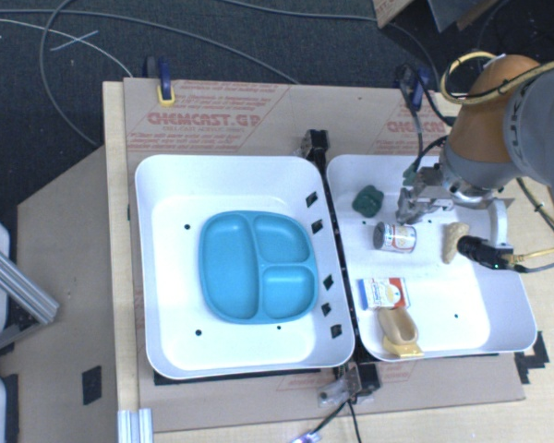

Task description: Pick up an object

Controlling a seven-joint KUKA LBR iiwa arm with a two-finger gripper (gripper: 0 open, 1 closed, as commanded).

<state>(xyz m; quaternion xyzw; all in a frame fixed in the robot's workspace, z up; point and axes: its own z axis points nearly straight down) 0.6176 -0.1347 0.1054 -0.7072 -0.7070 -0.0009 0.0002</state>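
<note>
Where hand (408, 212) hovers, can (395, 238) beneath.

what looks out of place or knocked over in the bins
The small can in the right bin lies on its side just below the end effector rather than standing. Nothing looks spilled or damaged; the blue divided plate sits flat in the left bin.

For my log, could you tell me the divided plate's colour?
The divided plate is light blue, seen in the camera view.

Two white bins (157, 247), one blue divided plate (257, 266), one can (395, 238), one green lump (367, 199), one small box (383, 293), one tan scoop (400, 332).
</note>
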